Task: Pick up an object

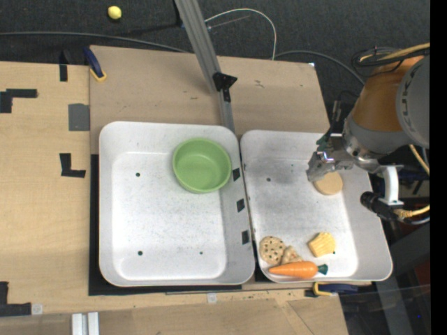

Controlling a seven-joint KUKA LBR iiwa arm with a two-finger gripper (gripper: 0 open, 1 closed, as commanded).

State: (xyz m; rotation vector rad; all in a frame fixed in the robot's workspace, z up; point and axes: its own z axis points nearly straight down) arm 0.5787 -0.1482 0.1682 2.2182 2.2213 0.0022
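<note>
My gripper (323, 169) hangs over the upper right part of the right bin (293, 152), directly above a tan round piece (330, 184) that lies on the bin floor. The piece peeks out below the fingers and looks to be touching or just under them. In the bin's near corner lie a round cookie (271, 248), a yellow cheese wedge (322, 243) and an orange carrot (297, 270). A green bowl (202, 165) sits upright in the left bin (126, 208), at its far right.
A grey metal pole (199, 33) slants down from the top to the seam between the bins. Cables (244, 16) loop behind the bench. A small yellow ball (114, 12) lies on the dark floor at the top left.
</note>
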